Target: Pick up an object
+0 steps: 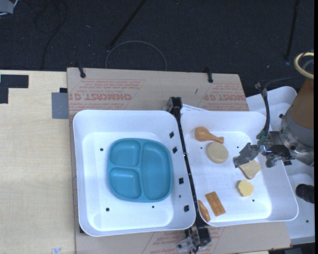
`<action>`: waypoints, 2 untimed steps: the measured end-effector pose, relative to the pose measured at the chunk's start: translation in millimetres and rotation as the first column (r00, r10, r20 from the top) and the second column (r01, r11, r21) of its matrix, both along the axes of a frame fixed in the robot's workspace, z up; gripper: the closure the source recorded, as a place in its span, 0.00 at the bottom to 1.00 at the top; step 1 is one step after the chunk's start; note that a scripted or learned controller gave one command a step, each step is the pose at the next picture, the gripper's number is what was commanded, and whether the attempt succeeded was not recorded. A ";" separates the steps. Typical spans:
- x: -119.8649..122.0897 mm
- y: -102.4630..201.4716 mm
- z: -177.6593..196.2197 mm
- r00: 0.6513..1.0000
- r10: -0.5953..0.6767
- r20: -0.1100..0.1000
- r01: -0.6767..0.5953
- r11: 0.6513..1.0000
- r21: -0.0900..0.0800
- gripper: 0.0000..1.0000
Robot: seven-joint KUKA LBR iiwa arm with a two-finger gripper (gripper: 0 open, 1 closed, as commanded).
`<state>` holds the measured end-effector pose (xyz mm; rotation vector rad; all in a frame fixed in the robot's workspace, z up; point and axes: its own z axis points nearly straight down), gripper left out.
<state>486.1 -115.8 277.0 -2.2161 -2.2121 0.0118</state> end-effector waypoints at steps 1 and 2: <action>1.5 -0.2 4.7 1.000 0.002 0.009 -0.002 1.000 -0.001 0.00; -0.6 -1.6 -38.3 1.000 0.002 0.006 -0.002 1.000 0.000 0.00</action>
